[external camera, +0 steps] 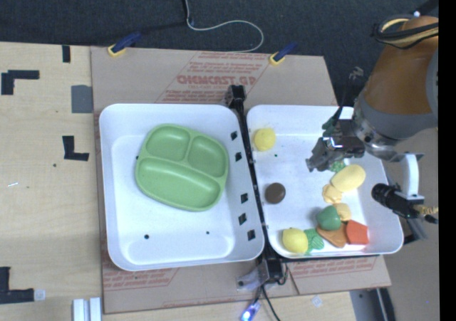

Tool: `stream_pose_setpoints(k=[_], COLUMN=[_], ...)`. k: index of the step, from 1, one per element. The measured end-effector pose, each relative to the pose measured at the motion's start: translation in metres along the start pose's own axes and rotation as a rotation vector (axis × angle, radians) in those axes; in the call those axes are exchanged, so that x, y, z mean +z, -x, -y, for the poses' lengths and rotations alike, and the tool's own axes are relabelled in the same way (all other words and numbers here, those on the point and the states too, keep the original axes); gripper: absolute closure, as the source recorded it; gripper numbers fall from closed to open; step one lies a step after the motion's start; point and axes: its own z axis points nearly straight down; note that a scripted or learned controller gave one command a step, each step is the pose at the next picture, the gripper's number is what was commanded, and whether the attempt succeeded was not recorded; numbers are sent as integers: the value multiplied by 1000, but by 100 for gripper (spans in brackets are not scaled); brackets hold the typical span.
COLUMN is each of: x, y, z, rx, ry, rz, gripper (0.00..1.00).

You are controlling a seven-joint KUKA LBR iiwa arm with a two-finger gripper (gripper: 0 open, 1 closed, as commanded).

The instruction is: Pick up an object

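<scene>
My claw (326, 157), its grip unreadable from here, hangs in the right bin (299, 122) just beside the pale yellow toy (348, 178), which lies toward the bench's front-right corner.

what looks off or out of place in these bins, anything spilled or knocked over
Nothing stands out. The green divided plate lies flat in the left bin; the toy foods, including the brown disc, sit loose in the right bin, none outside. The gripper is over that bin.

arm (399, 92) cut off at right edge, fingers' (318, 161) spread too dark to tell
</scene>
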Motion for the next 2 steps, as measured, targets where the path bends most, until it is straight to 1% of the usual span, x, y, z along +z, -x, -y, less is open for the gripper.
stream_pose_setpoints(k=[1, 2], x=[-164, -123], y=[-37, -119], z=[10, 15], rx=[-1, -3], ry=[23, 3], rz=[3, 2], gripper=[100, 100])
